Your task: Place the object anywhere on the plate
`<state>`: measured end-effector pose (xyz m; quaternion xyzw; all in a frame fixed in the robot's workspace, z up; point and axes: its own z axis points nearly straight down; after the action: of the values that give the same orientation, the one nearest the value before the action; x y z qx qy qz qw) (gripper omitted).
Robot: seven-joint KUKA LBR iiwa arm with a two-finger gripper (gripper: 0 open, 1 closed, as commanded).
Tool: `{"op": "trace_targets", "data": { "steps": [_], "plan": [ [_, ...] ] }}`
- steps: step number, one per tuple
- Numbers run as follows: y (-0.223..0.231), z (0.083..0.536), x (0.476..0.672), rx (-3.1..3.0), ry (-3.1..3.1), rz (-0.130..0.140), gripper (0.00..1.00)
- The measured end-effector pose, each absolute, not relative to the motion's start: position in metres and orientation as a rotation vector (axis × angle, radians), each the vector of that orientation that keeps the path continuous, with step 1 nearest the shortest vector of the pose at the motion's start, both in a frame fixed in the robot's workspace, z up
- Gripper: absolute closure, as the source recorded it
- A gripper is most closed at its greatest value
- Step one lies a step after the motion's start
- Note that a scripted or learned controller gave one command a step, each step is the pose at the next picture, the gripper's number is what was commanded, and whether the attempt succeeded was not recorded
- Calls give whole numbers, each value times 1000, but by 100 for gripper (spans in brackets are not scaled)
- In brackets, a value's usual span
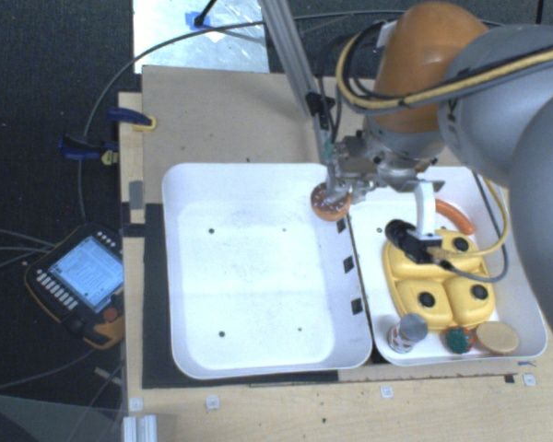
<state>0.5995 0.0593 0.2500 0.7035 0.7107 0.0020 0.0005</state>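
My gripper (335, 194) hangs over the rim between the two bins, near their far end. It is shut on a small round brown object (329, 209), which sits between the fingertips above the left bin's right edge. The yellow plate (440, 284), a lumpy moulded piece with dark spots, lies in the right bin (535, 334), to the right of and nearer than the gripper. The arm's orange band and grey links cover the far right of that bin.
Around the plate in the right bin lie an orange sausage-shaped piece (453, 215), a small can (406, 331), a green piece (457, 341) and a tan disc (498, 337). The left bin (180, 274) is bare white. A handheld pendant (81, 274) lies off the bench at left.
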Motion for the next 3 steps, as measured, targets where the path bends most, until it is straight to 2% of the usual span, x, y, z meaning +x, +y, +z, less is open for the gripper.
{"op": "trace_targets", "data": {
  "steps": [1,2,3],
  "plan": [
    [108,235,612,2211,2231,3,100],
    [169,232,607,2210,2234,5,100],
    [224,229,627,2211,2232,7,100]
  ]
}}
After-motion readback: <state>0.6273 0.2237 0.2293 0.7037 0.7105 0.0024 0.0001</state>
